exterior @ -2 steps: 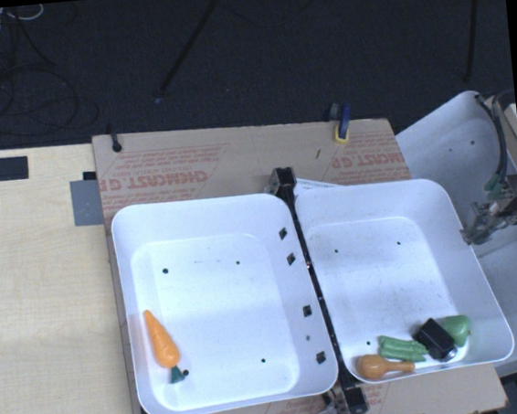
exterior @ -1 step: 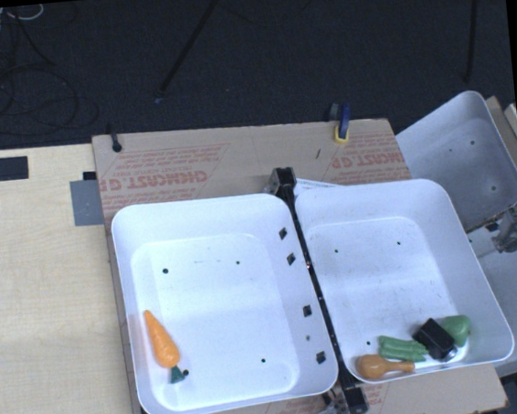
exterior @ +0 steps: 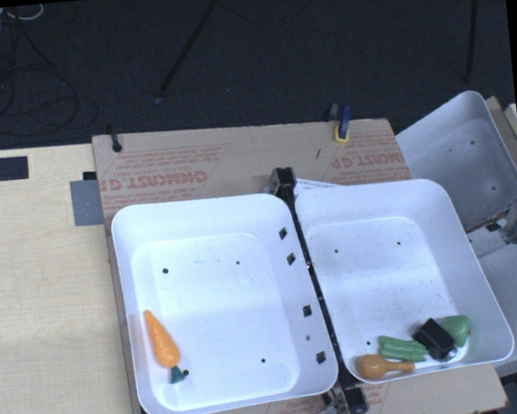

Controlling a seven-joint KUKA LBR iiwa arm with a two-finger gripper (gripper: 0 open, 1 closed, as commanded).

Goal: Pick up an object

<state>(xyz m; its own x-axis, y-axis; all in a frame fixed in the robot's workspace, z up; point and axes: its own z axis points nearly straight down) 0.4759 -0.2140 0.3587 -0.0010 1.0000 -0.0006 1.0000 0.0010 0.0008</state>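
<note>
Camera view, carrot [exterior: 160, 339] in left bin [exterior: 195, 219], 4 items in right bin [exterior: 377, 200]

Two white bins [exterior: 200, 215], five small objects [exterior: 161, 338]

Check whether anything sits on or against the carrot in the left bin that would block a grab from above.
Nothing visible does. The carrot lies alone near the left bin's near-left corner, close to the wall, with open floor on its other sides.

I see an orange carrot [exterior: 161, 340] near the left bin's [exterior: 195, 215] front-left corner. The right bin's [exterior: 377, 200] front edge holds a green vegetable [exterior: 403, 349], a black block [exterior: 434, 338] and an orange gourd-shaped piece [exterior: 382, 366], clustered together.
</note>
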